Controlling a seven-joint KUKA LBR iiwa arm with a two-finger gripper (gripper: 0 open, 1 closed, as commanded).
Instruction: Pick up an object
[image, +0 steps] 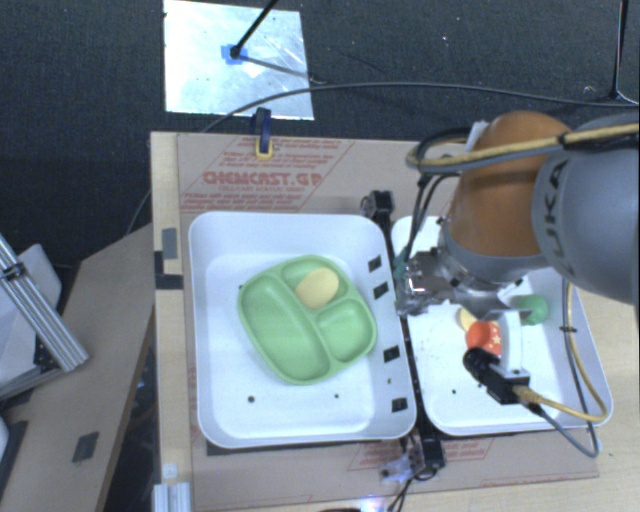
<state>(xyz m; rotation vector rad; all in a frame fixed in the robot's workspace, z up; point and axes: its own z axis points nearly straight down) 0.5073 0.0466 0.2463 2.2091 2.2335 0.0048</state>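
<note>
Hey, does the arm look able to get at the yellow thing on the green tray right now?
Probably yes. The yellow thing lies uncovered in a tray compartment in the left bin, nothing above it. The arm hangs over the right bin and would have to cross the divider.

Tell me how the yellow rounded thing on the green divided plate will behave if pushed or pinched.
The yellow egg-shaped object looks smooth and rounded, so it would probably roll or slip from a pinch. It sits in one compartment of the green divided plate, whose ridges may stop it. It seems small, likely light.
</note>
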